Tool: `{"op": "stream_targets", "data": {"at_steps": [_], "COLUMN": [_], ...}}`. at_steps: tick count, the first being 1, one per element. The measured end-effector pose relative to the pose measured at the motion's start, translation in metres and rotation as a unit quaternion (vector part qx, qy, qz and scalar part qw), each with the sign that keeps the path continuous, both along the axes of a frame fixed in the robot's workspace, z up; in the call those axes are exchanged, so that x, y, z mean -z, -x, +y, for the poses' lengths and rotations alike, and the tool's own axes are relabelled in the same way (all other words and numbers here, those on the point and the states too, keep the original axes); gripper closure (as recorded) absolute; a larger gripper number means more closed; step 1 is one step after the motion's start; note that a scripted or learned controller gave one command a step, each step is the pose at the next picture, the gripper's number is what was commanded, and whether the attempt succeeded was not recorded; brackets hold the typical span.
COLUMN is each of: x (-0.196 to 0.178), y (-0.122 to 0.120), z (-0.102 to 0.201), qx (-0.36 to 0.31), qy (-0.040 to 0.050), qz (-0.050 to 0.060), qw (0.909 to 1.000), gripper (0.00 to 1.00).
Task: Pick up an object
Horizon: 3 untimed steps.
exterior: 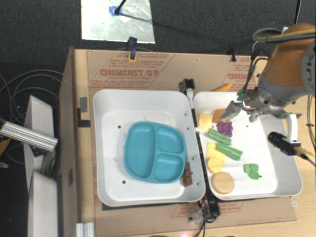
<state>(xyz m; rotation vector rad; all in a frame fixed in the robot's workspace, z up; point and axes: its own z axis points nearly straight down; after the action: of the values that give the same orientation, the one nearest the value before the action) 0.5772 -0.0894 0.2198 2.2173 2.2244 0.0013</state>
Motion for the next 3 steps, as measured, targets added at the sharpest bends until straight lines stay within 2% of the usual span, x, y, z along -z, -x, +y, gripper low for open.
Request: {"op": "stream_targets", "data": {"at_steps": [1, 2, 3], "x": [0.141, 0.134, 0.120], "y": [0.027, -0.060, -0.059], "z": [-0.022, -0.013, -0.014], "qx": [0.003, -0.002, -0.001], "qy": [-0.0004, 0.0006, 0.0000], "qz": [0.002, -0.004, -0.005], "qw": [1.0000, 1.0000, 1.0000], "gripper": [0.00, 0.00, 1.00]}}
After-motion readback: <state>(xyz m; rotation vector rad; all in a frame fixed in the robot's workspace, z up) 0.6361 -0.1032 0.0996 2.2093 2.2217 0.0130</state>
